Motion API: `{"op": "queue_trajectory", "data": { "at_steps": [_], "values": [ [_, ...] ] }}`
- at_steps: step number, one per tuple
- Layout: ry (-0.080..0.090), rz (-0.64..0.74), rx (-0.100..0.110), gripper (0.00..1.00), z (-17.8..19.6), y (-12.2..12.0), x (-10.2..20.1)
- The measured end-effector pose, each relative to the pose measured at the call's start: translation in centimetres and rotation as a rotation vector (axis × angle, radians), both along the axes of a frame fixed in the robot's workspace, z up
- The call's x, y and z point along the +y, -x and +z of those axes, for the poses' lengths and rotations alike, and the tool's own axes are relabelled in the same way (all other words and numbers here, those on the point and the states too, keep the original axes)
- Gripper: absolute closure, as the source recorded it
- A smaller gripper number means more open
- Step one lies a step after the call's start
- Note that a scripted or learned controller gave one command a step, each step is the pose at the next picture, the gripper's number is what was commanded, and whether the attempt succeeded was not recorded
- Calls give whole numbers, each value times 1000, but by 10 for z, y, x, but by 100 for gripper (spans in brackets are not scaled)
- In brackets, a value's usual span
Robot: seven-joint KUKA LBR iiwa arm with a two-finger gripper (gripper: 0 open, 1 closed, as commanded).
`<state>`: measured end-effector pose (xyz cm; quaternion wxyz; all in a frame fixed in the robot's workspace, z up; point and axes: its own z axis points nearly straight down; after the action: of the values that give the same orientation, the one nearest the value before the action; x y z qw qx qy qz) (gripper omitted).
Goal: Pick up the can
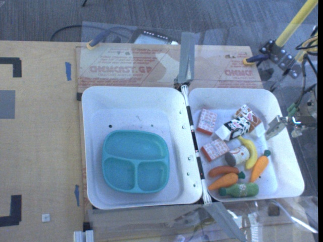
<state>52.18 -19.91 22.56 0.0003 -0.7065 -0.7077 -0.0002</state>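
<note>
the can (237,155) lies hemmed in by toy food; the gripper (276,126) hangs up-right of it, likely staging an approach, its opening impossible to tell.

At the right rim, the tool (278,126) shows as small pale grey metal parts with dark edges.

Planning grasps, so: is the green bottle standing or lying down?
Lying down: the green bottle stretches lengthwise on the floor of the right bin, near its front wall.

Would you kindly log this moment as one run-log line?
task: pick up can | gripper: over right bin's right rim | can: among toy food, ungrasped | teal plate: left bin
</note>
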Motion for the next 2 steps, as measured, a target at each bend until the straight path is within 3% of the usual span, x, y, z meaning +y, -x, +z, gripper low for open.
{"op": "queue_trajectory", "data": {
  "at_steps": [1, 2],
  "values": [
    [1, 28, -5, 0, -119, -33, 86],
    [-1, 25, -8, 100, -109, -34, 85]
  ]
}}
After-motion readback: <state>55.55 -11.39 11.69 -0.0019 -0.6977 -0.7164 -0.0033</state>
